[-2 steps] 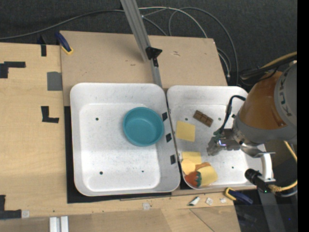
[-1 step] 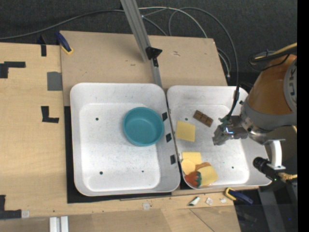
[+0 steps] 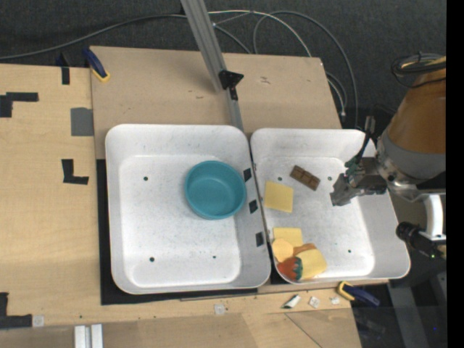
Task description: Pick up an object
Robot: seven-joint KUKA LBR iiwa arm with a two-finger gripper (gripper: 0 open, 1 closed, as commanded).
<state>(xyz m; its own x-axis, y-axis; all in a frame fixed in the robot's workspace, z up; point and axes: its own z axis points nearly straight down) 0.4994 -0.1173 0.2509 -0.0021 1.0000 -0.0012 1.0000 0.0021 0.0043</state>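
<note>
In the right bin [image 3: 362,223] lie a brown chocolate bar [image 3: 305,177], a pale yellow square [image 3: 279,196], and a cluster of yellow, orange and red pieces [image 3: 296,254] near the front left corner. A teal bowl [image 3: 214,188] sits in the left bin [image 3: 145,223]. My gripper [image 3: 343,194] hangs over the right bin's right half, to the right of the chocolate bar and apart from it. Nothing shows between its fingers.
A grey metal pole [image 3: 210,42] slants down from the top to the bins' shared back edge. Cables [image 3: 304,27] loop over the bench behind the right bin. Blue-and-yellow clamps sit at the bench's back left [image 3: 96,64] and front right [image 3: 357,293].
</note>
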